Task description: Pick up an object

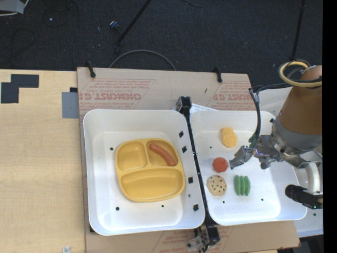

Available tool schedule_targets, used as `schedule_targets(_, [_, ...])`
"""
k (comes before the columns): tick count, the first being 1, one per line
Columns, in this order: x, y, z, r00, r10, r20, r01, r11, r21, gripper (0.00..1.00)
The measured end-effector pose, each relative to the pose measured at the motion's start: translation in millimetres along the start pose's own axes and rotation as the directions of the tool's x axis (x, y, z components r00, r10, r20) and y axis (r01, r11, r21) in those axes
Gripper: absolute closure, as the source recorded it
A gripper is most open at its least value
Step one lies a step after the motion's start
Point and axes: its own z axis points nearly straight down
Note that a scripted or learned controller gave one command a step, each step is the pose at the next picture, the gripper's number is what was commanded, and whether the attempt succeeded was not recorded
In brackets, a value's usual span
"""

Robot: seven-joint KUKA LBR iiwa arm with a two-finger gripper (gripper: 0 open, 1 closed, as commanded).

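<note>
- Looking down on the pale wooden surface (37,167) now, two shallow white plastic bins side by side, the left bin (100,204) and the right bin (263,210).
- In the left bin sits a yellow compartment tray (142,186), with a reddish toy sausage (163,153) lying in its compartment at two o'clock.
- The right bin carries the loose pieces: a small red round toy tomato (220,165) near the middle, a yellow knobbly toy corn piece (228,137) at twelve o'clock from it, a tan speckled toy cookie (216,185) at six o'clock, and a green ridged toy pea pod (241,185) at about four o'clock.
- The grey arm with its orange band (301,107) comes in from three o'clock, and the tool (239,157) hangs just beside the tomato, on its two o'clock side.
- Tool state? I cannot tell from this angle, and nothing is visibly caught in it.
- The tomato looks the likely target, being nearest. My read: light, stiff plastic, smooth and rounded, so it may squirt out of a pinch or roll away.
- Best bet is to straddle its widest part, squarely across the middle.
- Watch the cookie close by at six o'clock; a low approach could nudge it.
</note>
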Motion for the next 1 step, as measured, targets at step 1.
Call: schedule_targets(1, [-0.2, 2.3, -6.3, 1.0, -0.002, 0.001, 0.002, 1.0, -0.012, 0.0])
